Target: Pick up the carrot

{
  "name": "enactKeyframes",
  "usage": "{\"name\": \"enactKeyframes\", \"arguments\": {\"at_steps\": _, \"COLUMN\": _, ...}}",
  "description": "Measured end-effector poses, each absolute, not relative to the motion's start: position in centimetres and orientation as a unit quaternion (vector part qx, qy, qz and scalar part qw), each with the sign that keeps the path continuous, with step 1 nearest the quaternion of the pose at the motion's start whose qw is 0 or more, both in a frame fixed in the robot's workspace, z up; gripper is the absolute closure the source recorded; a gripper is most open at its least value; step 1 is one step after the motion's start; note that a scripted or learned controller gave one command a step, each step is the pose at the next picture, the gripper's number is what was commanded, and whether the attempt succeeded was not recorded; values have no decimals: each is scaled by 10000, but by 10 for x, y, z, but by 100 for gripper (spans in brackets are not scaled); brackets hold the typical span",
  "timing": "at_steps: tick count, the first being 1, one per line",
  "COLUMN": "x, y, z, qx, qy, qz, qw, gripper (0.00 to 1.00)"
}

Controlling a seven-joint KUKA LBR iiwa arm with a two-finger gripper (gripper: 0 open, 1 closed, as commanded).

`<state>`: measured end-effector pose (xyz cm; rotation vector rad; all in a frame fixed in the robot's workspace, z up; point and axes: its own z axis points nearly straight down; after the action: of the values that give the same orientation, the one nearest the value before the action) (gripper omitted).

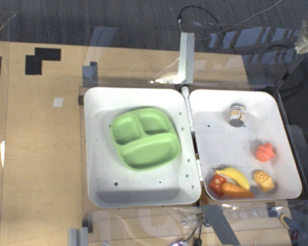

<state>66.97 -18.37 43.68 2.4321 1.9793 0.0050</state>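
Wooden bench point(36, 152) bearing two shallow white bins side by side. Left bin point(100, 188): holds a green divided plate point(145, 138) with three compartments, set near the bin's centre. Right bin point(215, 137): holds six small items. A yellow banana point(234, 177) lies near the front edge; the orange carrot point(236, 190) lies just in front of it, touching it, against the bin's front wall. A red item, perhaps a strawberry point(217, 181), sits at the carrot's left end. A tan, lumpy item point(263, 179) rests to the banana's right. A pinkish-red item point(265, 152) lies further back. A small can point(237, 115) stands near the rear. State of the gripper's fingers: cannot be told.
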Motion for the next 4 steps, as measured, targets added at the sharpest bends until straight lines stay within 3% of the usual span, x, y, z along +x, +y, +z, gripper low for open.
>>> {"name": "enactKeyframes", "arguments": {"at_steps": 4, "x": 675, "y": -173, "z": 488, "qx": 7642, "qy": 6448, "qz": 77, "qw": 142, "gripper": 100}}
